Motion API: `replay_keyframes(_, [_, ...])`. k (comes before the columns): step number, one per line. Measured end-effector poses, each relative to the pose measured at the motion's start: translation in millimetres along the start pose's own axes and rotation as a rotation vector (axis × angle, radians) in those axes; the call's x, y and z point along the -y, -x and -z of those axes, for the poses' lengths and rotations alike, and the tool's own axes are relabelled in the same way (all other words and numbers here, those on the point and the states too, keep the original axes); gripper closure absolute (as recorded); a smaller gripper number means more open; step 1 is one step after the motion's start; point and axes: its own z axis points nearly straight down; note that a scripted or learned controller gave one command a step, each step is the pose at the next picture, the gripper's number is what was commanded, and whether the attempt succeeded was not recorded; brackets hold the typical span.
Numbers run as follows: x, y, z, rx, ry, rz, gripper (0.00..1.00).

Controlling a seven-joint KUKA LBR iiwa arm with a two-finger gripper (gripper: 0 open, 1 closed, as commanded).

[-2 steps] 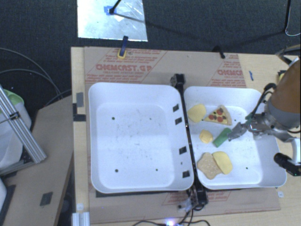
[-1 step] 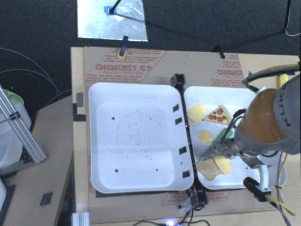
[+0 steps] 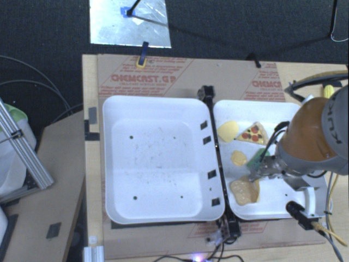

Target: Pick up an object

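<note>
Gripper (image 3: 255, 173) comes first in the camera view: it is low in the right bin (image 3: 272, 109), roughly mid-bin and toward the near edge, with the grey arm (image 3: 311, 138) and its orange band reaching in over the bin's right side. Whether the claw is wide, narrow or closed on anything cannot be told; the wrist covers it and the tip is a small dark blur.

Four loose items lie in the left half of that bin. A tan flat piece (image 3: 244, 191) sits near the near left corner, just beside and slightly nearer than the claw tip, possibly touching it. A small yellow round piece (image 3: 238, 158) lies just beyond the tip, toward the divider. A larger yellow piece (image 3: 228, 130) and a toy pizza slice (image 3: 252, 134) rest near the far edge, the slice's long axis running left to right with its point toward the divider. A green item (image 3: 256, 158) peeks out right at the wrist.

My judgement: the tan piece is the likeliest target, being closest, a short shift toward the near left corner.

The left bin (image 3: 158, 105) stands alongside. The cardboard (image 3: 180, 72) under both bins reads "CHEMCAST GP" in red, printed twice.
</note>
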Motion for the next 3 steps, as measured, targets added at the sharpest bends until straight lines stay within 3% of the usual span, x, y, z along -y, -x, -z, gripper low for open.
replay_keyframes(1, [-90,-63,91,-0.001,0.006,0.011,1.0])
replay_keyframes(2, [-27,-135,133,-0.004,-0.009,0.008,1.0])
replay_keyframes(3, [-2,-141,228,-0.003,-0.001,0.004,1.0])
